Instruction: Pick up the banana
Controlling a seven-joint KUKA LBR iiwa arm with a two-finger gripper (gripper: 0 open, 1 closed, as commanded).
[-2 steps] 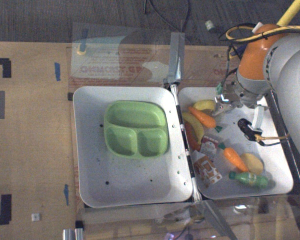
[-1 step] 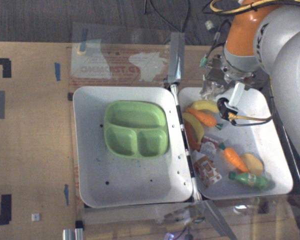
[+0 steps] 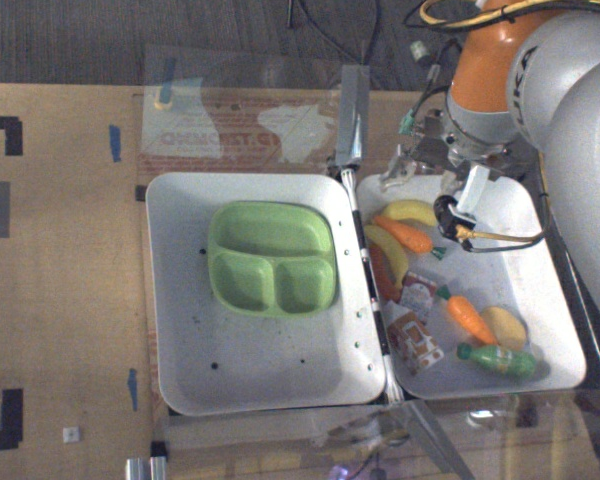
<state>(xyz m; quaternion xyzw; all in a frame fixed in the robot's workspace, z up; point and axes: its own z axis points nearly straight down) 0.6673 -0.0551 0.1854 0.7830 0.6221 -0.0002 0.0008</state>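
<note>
In the right bin [image 3: 540, 268], a yellow banana [image 3: 408, 210] lies near the far left corner. A second yellow banana-like piece [image 3: 389, 251] curves along the left wall just below it. An orange carrot [image 3: 404, 233] lies across the two. My gripper [image 3: 408, 171] hangs over the bin's far edge, just above the upper banana and apart from it. Nothing shows between its tips.
The right bin also holds a reddish sausage-like piece [image 3: 382, 272], two small packets [image 3: 418, 293] [image 3: 414, 340], a second carrot [image 3: 467, 317], a pale yellow round fruit [image 3: 505, 326] and a green bottle [image 3: 496, 359]. A green divided plate [image 3: 273, 258] sits in the left bin [image 3: 180, 298].
</note>
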